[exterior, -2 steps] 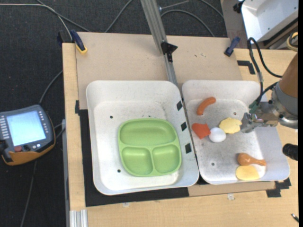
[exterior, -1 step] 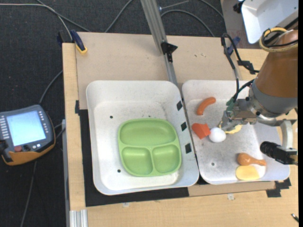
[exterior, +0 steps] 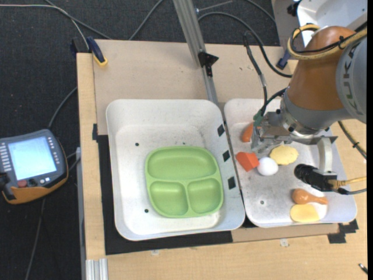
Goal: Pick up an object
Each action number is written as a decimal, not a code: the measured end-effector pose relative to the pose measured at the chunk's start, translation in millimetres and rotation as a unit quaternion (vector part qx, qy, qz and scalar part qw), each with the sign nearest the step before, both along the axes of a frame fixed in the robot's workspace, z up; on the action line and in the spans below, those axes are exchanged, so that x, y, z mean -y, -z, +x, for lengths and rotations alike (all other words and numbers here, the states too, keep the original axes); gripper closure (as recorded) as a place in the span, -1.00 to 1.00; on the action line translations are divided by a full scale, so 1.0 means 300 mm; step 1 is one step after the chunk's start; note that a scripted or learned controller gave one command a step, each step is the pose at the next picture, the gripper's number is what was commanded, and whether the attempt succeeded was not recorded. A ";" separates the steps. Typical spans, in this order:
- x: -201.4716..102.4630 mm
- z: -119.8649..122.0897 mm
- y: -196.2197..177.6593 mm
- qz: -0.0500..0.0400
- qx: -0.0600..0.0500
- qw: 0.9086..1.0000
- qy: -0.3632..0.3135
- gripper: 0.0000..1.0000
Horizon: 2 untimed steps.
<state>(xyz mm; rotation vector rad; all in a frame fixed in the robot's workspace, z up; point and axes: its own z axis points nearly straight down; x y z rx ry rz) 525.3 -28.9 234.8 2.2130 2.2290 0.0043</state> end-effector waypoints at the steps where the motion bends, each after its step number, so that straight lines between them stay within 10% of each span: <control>1: -0.180 0.018 0.036 0.001 -0.002 1.000 0.001 1.00; 2: -0.346 0.050 0.066 0.000 -0.001 1.000 0.000 1.00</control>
